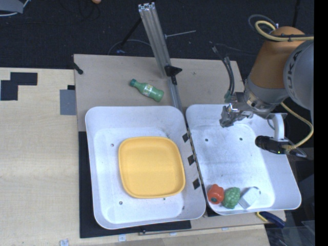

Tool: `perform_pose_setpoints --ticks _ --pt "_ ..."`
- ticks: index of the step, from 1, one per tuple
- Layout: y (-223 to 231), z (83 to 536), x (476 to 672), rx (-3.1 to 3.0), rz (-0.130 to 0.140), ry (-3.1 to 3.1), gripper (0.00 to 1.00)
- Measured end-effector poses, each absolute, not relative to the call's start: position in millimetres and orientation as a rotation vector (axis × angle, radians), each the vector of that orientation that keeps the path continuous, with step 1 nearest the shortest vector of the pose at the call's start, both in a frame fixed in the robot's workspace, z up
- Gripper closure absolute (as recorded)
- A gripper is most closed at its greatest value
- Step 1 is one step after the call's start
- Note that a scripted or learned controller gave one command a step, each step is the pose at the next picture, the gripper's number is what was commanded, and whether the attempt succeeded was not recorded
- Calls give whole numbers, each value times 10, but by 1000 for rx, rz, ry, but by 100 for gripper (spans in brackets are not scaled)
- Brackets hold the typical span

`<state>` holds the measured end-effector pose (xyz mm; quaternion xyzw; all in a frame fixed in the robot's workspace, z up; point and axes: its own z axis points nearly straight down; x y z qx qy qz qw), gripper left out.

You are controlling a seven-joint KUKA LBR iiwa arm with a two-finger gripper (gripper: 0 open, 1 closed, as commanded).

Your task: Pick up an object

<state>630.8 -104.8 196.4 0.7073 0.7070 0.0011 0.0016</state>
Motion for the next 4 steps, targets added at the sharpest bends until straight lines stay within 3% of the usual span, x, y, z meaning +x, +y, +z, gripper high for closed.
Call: perform_pose_setpoints --ticks 1,3,4 --pt "-1053 2279 6312 2221 2 2219 100" --pt "11 2227 6479 2219 0 2226 100" --pt "488 2199 6405 2219 -1 2226 100"
